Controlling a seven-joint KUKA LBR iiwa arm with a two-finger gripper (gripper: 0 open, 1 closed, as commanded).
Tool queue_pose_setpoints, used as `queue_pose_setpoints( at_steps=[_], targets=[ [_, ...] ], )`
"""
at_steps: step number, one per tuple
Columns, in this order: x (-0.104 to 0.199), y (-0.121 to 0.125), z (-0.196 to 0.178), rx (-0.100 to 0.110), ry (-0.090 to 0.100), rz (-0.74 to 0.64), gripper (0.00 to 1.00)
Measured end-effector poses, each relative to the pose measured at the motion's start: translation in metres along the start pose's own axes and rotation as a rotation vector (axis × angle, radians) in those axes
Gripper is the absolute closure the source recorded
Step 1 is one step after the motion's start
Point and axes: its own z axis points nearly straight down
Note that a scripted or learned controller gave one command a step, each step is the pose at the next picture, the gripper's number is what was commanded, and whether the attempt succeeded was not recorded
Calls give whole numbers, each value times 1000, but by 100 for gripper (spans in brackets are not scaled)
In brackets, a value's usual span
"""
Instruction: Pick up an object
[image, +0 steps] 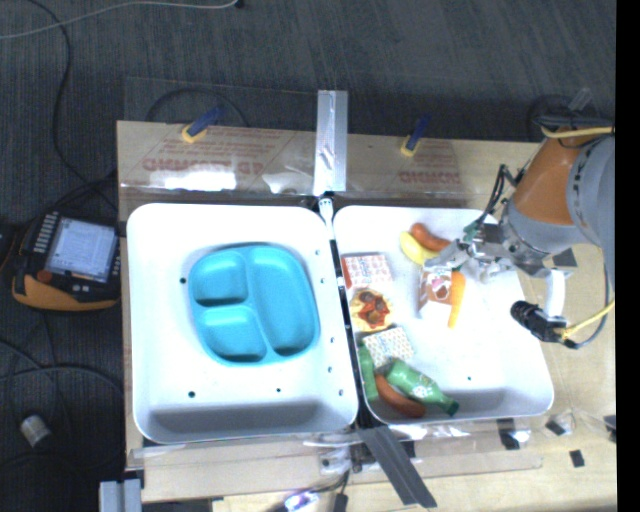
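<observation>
Carrot (456, 298), a slim orange stick, lies in the right bin (500, 385), touching the right edge of a small snack packet (435, 287). Taking that packet as the landmark in the camera view: a yellow-and-red toy (420, 241) sits just above it, three flat picture cards (372, 305) lie to its left along the bin's dividing wall, and a green bottle (418, 385) rests below them over a brown piece. The gripper (478, 250) hangs just up and right of the packet, near the carrot's upper end; whether its fingers are apart or together I cannot tell. Nothing appears to be held, so this looks like the approach step. Next it would need to centre over one item and descend. Open floor lies right of and below the packet; the left bin (160, 400) holds a blue tray (250, 300).
</observation>
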Motion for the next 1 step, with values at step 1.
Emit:
queue_pose_setpoints(
  at_steps=[1],
  targets=[
    [3, -1, 0, -3, -5, 10, 0]
  ],
)
